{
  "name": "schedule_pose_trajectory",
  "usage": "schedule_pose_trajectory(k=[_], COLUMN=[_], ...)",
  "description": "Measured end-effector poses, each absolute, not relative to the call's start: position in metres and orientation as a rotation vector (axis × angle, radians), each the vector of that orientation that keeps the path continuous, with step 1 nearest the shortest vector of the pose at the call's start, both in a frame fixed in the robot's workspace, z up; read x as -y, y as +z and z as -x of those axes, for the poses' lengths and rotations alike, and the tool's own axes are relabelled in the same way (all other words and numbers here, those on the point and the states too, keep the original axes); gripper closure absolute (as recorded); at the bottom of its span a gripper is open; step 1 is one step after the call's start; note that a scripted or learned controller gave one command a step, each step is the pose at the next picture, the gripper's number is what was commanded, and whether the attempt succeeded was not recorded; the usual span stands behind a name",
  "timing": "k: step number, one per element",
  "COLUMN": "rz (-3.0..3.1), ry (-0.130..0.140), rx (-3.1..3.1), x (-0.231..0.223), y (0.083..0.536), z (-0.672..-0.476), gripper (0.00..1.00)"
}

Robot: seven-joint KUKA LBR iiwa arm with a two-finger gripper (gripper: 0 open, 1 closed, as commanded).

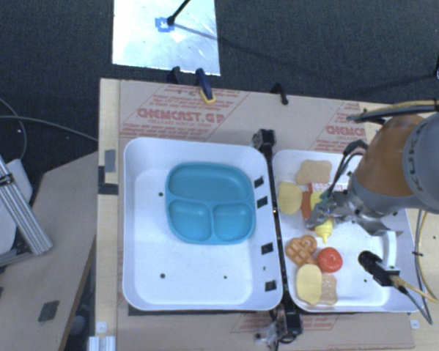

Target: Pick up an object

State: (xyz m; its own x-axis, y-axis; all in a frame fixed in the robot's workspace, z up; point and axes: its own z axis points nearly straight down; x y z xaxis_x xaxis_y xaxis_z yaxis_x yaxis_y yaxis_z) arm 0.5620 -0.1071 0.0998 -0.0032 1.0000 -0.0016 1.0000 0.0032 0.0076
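In the camera view, the gripper [325, 213] is low inside the right bin [360, 292], over a group of toy food pieces. Just under its tip there is a small yellow piece [324, 229], touching or almost touching the gripper; beside it, on the left, an orange-red piece [307, 203] stands close to the gripper too. I cannot tell how far the gripper is open, and I cannot tell if any piece is between its fingers, because the wrist hides this part.

Around the gripper lie other pieces: a yellow oval piece [288, 197] at the left, a toast slice [313, 172] above, a small waffle [301, 249] and a red tomato [329, 259] below, and a pale yellow piece [309, 283] near the front wall of the bin.

The arm [396, 169] enters from the right, with its orange band above the wrist, and bends down toward the middle of the right bin.

The left bin [144, 277] holds a blue divided plate [208, 203]. Both bins rest on the surface [179, 114].
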Motion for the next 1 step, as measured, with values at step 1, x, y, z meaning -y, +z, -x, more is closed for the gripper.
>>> schedule_pose_trajectory(k=[1], rz=[-2.200], ry=[0.017], rx=[-2.234], x=[0.0057], y=[0.1904], z=[-0.5901], gripper=[1.00])
